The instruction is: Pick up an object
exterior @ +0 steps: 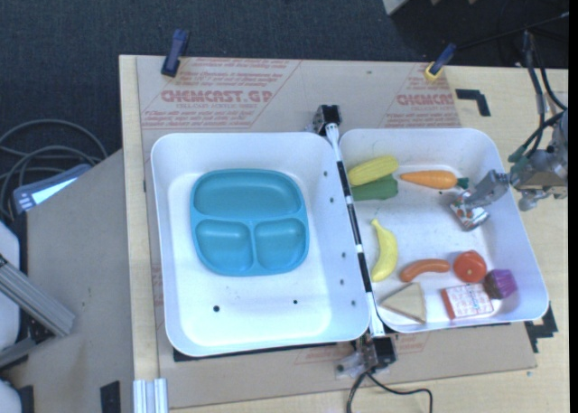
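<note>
Pincer (pixel 467 213): you are seeing it hanging just right of the carrot (pixel 428 180); grip state, cannot tell.
Banana (pixel 385 251): lying below-left of the carrot.

The gripper (pixel 469 212) hangs low in the right bin (pixel 515 221). Just left and above it lies a carrot (pixel 429 180), past that a corn cob (pixel 373 169). Below it sit a tomato (pixel 469 266) and sausage (pixel 424 268).
</note>
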Motion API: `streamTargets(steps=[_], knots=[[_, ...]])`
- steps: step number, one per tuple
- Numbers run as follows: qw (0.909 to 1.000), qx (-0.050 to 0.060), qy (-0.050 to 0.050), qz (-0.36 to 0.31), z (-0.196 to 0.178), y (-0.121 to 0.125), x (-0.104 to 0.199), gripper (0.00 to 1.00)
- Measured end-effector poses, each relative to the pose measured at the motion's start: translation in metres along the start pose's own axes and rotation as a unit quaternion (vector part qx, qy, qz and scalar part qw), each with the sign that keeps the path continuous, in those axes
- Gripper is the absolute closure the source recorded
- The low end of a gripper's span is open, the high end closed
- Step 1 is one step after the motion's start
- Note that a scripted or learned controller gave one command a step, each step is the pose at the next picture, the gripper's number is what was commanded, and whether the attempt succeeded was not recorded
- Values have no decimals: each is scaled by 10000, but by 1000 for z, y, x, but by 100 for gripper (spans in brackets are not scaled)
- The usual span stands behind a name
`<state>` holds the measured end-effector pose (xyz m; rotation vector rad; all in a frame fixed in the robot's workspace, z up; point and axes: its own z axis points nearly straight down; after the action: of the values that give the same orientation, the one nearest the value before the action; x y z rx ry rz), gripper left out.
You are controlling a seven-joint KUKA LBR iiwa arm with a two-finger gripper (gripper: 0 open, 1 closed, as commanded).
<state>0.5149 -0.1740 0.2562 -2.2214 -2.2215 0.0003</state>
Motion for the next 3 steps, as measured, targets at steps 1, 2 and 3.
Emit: streamTargets(steps=[1,2,3], knots=[[10000,1,-3,1,83,69,-39,0],[10000,7,4,-3,172,84,-35,0],[10000,-9,-4,-6,161,85,-35,100]])
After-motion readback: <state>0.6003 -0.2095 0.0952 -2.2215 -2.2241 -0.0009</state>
